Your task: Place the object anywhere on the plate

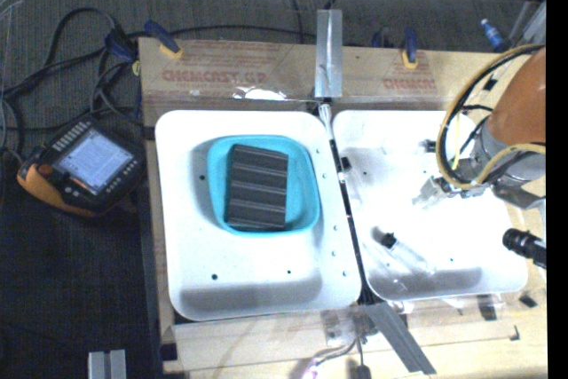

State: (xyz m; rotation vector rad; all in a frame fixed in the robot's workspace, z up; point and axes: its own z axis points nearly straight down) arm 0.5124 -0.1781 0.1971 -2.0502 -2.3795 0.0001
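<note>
Dark grey ribbed rectangular block (258, 187) lying flat on the square turquoise plate (306, 182) in the left white bin (177, 191), gripper (432, 189) over the right white bin (461, 275), grip state impossible to tell

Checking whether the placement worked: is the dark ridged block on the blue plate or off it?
On it. The dark ridged block lies flat inside the blue plate, whose rim shows around it, in the left bin.
</note>
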